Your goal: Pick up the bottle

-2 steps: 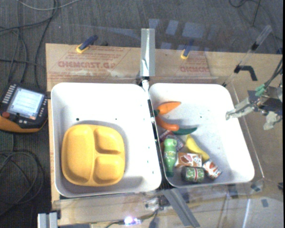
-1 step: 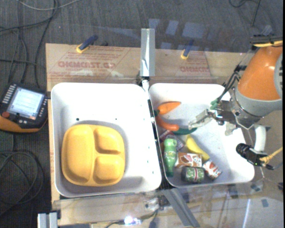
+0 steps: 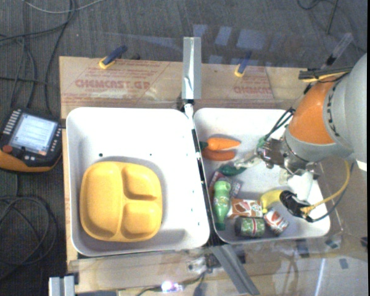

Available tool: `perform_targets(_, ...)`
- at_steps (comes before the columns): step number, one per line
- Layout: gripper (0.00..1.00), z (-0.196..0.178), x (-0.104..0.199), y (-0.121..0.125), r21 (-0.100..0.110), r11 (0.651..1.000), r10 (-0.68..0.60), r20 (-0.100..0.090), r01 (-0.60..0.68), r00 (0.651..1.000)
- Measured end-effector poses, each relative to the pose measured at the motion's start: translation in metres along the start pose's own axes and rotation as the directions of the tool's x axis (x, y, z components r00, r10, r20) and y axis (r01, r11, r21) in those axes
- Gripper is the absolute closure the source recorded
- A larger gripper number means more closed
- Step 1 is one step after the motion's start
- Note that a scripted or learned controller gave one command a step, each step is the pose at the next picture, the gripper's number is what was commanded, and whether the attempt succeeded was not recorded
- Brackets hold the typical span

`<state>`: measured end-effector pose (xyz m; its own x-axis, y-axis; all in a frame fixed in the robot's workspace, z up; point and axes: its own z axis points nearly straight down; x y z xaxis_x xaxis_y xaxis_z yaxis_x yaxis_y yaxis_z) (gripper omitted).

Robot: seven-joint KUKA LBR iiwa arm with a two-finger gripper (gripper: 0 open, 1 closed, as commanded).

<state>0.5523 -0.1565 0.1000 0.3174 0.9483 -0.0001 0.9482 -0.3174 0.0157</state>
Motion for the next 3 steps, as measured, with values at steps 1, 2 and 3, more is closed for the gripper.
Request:
perform_targets(1,0.00,0.0115,0.0678,0.0145,0.007,0.935,0.355,0.006,-0.355,0.935)
perform_targets(2,0.00,0.0116,0.0678,0.0145,0.007,0.935,0.354,0.006,-0.354,0.935)
perform_targets(3,0.00,0.0116,0.0678,0.0145,0.007,0.935,0.354,0.006,-0.354,0.935)
